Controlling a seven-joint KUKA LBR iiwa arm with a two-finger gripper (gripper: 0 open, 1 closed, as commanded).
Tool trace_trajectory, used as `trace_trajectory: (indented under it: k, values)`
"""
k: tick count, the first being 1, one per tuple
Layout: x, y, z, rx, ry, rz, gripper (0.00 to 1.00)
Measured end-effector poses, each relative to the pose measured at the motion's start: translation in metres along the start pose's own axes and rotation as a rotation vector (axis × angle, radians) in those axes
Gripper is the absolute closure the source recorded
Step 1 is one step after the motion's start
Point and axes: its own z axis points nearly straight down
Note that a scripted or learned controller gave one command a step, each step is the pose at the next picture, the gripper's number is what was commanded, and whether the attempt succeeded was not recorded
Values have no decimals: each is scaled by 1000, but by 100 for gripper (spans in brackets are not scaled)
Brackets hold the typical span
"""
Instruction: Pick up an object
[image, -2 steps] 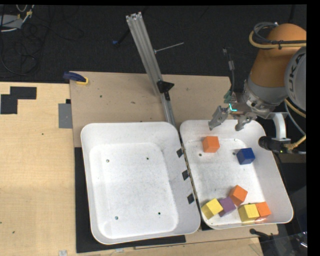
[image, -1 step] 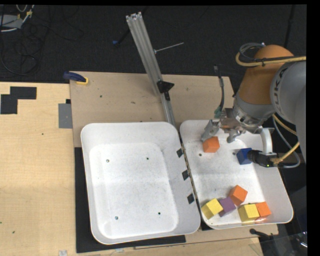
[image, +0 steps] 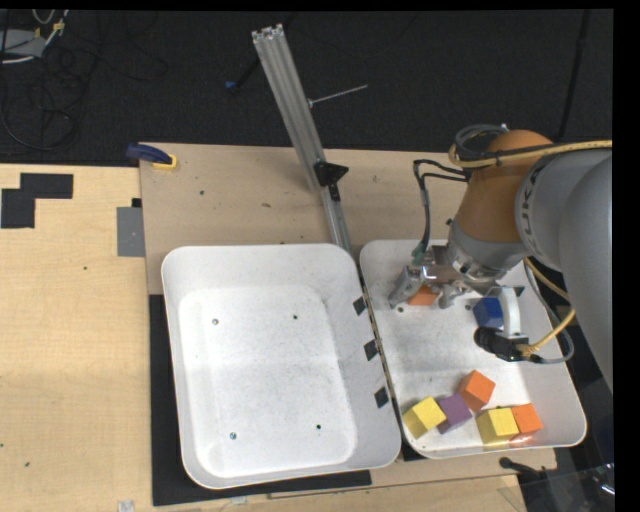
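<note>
In the far-left part of the right bin (image: 560, 425), close to the wall it shares with the left bin (image: 200, 275), my fingers (image: 428, 284) are down at the floor with an orange block (image: 424, 296) showing just at their tips, though I cannot tell whether they are parted or clamped on it. That block lies right under me. The other blocks (image: 470, 405) sit well apart, clustered along the near edge.

White bins (image: 262, 262); orange (image: 479, 387), yellow (image: 424, 415), purple (image: 455, 410) blocks
</note>
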Motion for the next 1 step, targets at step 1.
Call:
trace_trajectory:
  k: [1]
  values:
    - [1,1,22,-9,-2,2,0]
